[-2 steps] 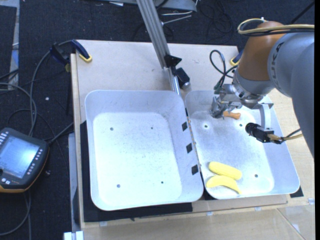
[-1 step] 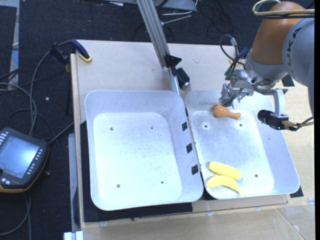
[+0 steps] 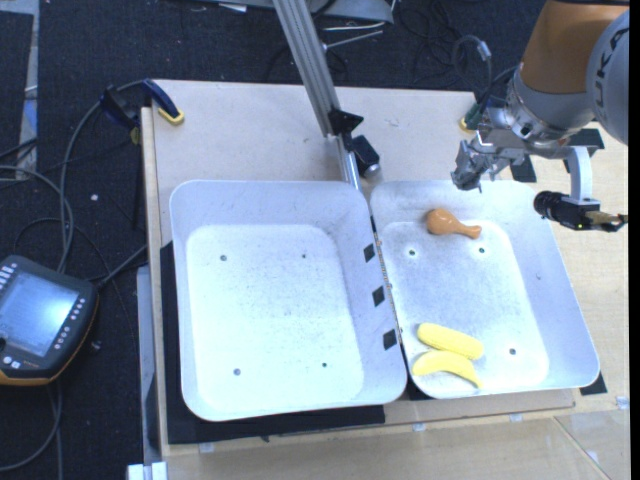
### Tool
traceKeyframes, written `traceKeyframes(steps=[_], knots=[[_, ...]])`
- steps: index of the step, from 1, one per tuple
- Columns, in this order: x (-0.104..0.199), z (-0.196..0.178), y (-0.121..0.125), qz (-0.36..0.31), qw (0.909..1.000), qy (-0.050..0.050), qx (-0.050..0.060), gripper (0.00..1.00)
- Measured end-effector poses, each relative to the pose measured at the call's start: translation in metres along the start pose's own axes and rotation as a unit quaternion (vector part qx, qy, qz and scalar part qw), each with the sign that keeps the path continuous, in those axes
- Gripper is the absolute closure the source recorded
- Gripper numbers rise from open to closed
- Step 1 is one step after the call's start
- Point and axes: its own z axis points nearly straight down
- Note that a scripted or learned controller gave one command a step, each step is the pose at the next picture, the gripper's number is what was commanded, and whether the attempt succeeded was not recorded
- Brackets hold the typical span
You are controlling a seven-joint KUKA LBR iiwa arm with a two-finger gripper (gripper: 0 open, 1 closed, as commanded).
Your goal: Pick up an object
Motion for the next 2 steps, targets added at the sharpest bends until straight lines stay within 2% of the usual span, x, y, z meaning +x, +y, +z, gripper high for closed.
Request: traceKeyframes(steps=[1, 2], knots=[[0.000, -0.038, 0.001, 0.000, 1.0000, 0.000, 0.000, 1.00], [0.048, -0.035, -0.029, -0.002, 1.0000, 0.001, 0.002, 1.00]])
